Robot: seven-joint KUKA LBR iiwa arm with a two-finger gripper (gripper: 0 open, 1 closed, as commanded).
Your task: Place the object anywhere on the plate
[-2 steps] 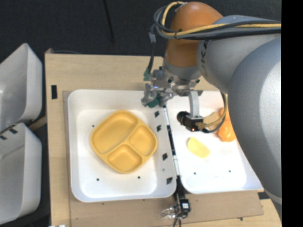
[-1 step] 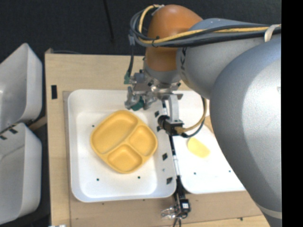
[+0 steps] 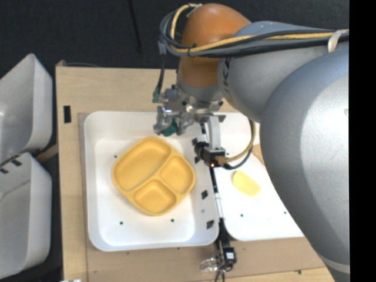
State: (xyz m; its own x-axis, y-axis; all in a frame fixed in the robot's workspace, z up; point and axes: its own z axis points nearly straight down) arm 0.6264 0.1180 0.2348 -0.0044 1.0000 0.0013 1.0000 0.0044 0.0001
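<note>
A yellow plate (image 3: 154,174) with three compartments lies in the middle of the left white bin (image 3: 100,216). A small pale yellow object (image 3: 245,183) rests on the floor of the right bin (image 3: 264,222), near its left side. My gripper (image 3: 167,126) hangs over the far part of the left bin, just beyond the plate's far rim and well to the left of the yellow object. A small teal patch shows at the gripper's tip; I cannot tell what it is. The arm's orange band and grey body hide the far part of the right bin.
A cable runs from the wrist down along the divide between the bins (image 3: 212,187). White shapes (image 3: 23,110) stand off the bench at the left. A small metal clip (image 3: 214,263) sits at the front edge of the bench.
</note>
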